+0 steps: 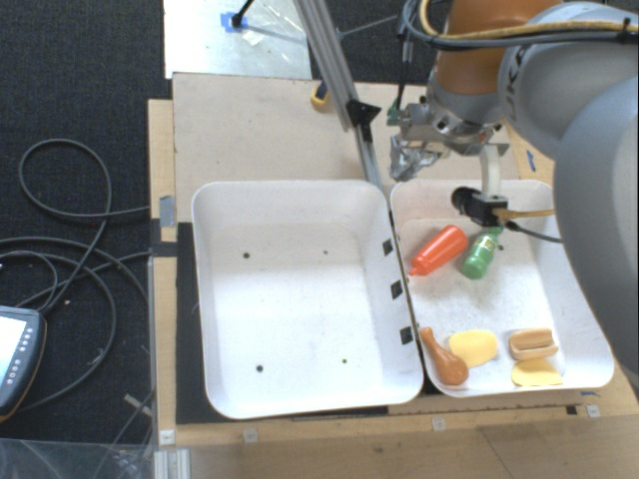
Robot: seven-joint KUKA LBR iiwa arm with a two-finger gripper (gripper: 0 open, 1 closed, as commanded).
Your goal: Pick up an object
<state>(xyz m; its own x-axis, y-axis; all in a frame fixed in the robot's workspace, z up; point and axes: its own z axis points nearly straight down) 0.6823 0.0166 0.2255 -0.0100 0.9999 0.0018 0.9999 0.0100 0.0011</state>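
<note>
Desk (270, 128): tan board top, two shallow white bins side by side on it, touching. Left bin (215, 297) and right bin (589, 352) sit at the near edge; bare board behind them.

The grey arm (589, 118) reaches in from the right, its orange band (499, 28) uppermost, wrist bent downward, with the claw (407, 163) hanging low, fingers indistinct.
</note>
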